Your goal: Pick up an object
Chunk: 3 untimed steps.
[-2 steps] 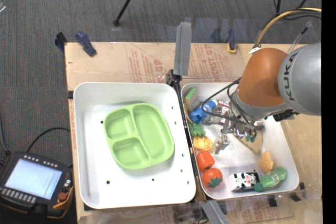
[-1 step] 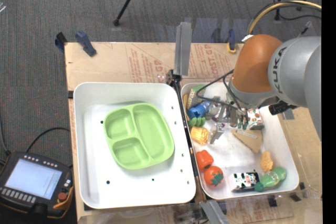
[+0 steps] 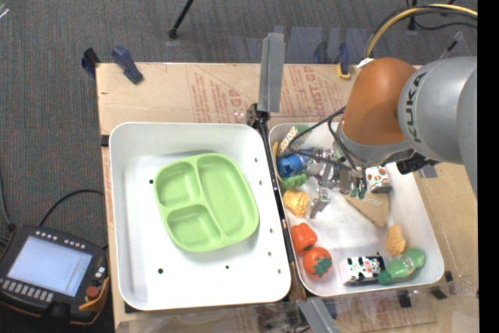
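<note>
Camera view: arm [image 3: 413, 109] reaches down into right bin [image 3: 425, 218]; gripper [image 3: 321, 203] slightly open, holding nothing, beside corn [image 3: 295, 203].

Lime-green divided plate [image 3: 207, 201], white bins [image 3: 125, 168], red-orange tomato [image 3: 317, 261]

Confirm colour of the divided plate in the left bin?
Light green divided plate, clearest in the camera view.

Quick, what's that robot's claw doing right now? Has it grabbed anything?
Gripper: low in the right bin, beside the corn. Open or shut, holding something or not: cannot be told from this view.
</note>
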Motion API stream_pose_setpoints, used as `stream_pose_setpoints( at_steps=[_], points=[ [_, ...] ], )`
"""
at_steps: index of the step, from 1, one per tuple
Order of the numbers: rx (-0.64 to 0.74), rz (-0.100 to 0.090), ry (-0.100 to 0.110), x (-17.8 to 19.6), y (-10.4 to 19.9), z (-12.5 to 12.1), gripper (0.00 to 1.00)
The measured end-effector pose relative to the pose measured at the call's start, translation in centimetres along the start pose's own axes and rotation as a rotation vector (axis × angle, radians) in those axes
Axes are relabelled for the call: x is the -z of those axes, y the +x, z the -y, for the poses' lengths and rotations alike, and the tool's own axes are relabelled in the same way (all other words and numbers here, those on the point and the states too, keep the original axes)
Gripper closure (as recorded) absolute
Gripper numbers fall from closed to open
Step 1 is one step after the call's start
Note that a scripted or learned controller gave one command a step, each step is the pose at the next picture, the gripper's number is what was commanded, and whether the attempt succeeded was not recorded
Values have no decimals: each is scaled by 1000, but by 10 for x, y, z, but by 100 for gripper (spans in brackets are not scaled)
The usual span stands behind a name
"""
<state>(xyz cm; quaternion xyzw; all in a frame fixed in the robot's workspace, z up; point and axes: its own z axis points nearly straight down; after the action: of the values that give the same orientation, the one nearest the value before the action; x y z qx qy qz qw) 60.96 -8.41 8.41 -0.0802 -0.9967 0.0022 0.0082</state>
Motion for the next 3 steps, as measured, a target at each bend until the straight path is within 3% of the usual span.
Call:
stream_pose_setpoints(
  at_steps=[1,2,3],
  points=[
    [28,12,-6,1,103,44,0],
    [-1,30,8,5,123,28,0],
    [163,17,-6,1,88,93,0]
  ],
)
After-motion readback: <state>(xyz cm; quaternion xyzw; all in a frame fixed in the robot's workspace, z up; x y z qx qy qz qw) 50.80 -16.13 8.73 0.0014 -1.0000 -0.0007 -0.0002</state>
